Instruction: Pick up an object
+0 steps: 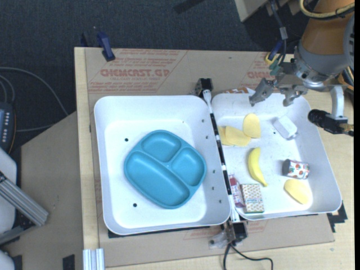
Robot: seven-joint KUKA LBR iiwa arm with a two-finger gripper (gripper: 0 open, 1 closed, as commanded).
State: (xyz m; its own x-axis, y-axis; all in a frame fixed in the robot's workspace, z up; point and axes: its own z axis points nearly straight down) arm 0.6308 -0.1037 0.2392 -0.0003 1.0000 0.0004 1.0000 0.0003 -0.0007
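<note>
My gripper (274,98) hovers over the far edge of the right bin (328,167), open, its two grey fingers spread apart with nothing between them. Just below it lies a small white block (285,127). A pale yellow round piece (252,125) rests against a flat yellow slice (234,136) near the bin's left wall. Further forward lie a banana (257,166), a small can with a red and white label (296,169), a lemon (298,191) and a patterned little box (251,198).
The left bin (107,151) holds a blue divided plate (164,167). A dark clamp (204,86) sits at the far end of the ridge between the bins. Both bins rest on a cardboard sheet (140,66).
</note>
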